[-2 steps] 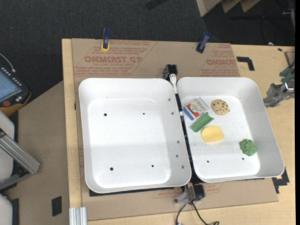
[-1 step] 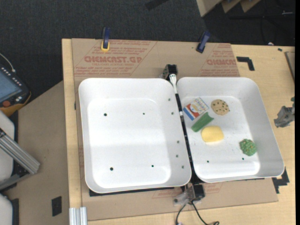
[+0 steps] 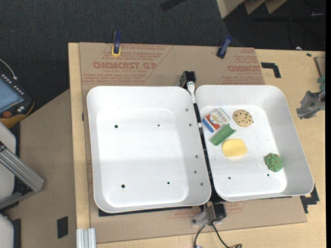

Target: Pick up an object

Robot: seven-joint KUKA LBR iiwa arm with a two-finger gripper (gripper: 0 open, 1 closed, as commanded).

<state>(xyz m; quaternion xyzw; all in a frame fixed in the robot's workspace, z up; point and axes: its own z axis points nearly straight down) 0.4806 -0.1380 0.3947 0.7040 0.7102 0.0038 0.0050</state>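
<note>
Two shallow white bins sit side by side on a cardboard-covered bench (image 3: 155,61), and no object has yet been lifted; the whole pick appears to lie ahead. The left bin (image 3: 98,154) holds nothing visible. The right bin (image 3: 289,133) carries every candidate: a yellow block (image 3: 234,148), a green stick (image 3: 223,134) just beside it, a red-and-blue card (image 3: 215,119), a round cookie (image 3: 242,118) and a green broccoli-like piece (image 3: 274,162). A grey metal part (image 3: 311,103) shows at the right edge; whether jaws are apart cannot be told.

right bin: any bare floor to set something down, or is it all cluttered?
Right bin: bare floor along the near wall, below the yellow block, and the far-right corner beyond the cookie. Crowded upper left: packet, green stick, yellow block clustered. Broccoli sits near the right wall.
</note>
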